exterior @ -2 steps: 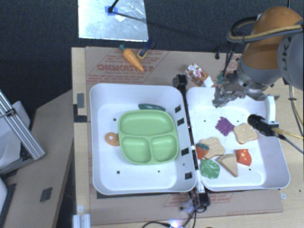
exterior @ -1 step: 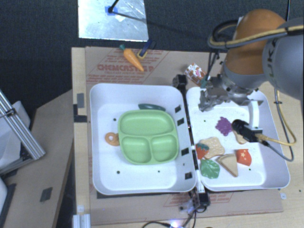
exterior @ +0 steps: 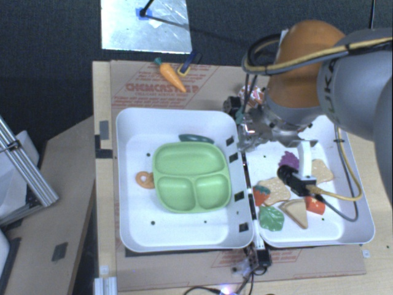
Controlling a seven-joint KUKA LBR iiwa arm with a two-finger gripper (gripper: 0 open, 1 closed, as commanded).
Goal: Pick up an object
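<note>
White right bin (exterior: 359, 226): toy food heaped, purple piece (exterior: 288, 160) nearest. Arm (exterior: 307, 66) overhead, approach step; jaws' state cannot be told. Next: descend onto one piece.

One fixed camera looks down from above at a slant and takes in the whole tabletop (exterior: 73, 158) from a middle distance. The left bin (exterior: 132, 183) lies near the centre of the view, the right bin (exterior: 353, 217) beside it. The arm (exterior: 344, 72) enters from the right and covers the far part of the right bin.
</note>
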